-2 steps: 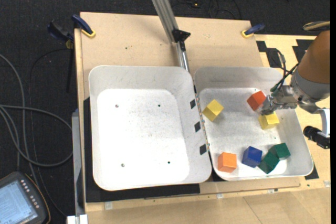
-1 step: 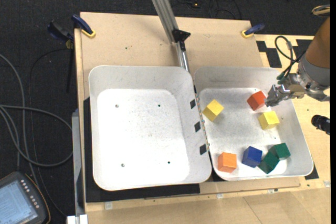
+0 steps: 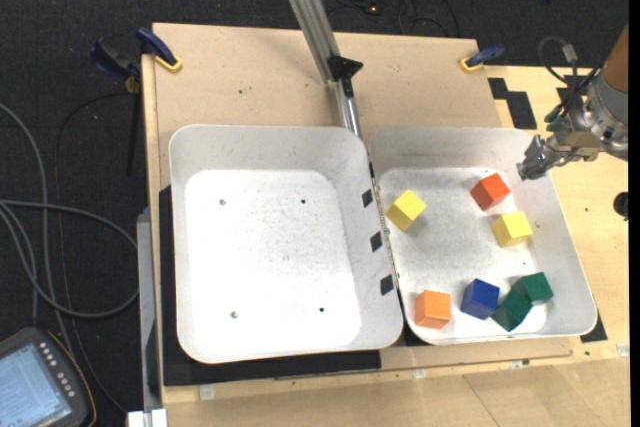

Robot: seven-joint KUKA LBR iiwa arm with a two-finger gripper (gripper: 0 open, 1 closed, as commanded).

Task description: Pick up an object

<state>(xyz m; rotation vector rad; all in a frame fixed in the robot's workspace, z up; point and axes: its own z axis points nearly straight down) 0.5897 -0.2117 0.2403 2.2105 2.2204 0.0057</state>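
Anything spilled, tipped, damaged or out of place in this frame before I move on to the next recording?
Nothing stands out. All seven blocks sit inside the right bin, none on the bench or over a rim. The two green blocks touch near the front right corner, beside the blue block. The gripper hangs over the bin's right rim.

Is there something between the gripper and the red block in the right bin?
Nothing visible does. The gripper hangs over the right bin's far right rim, and the red block lies just left of it. The nearest neighbour, a yellow block, sits beyond it toward the bin's front.
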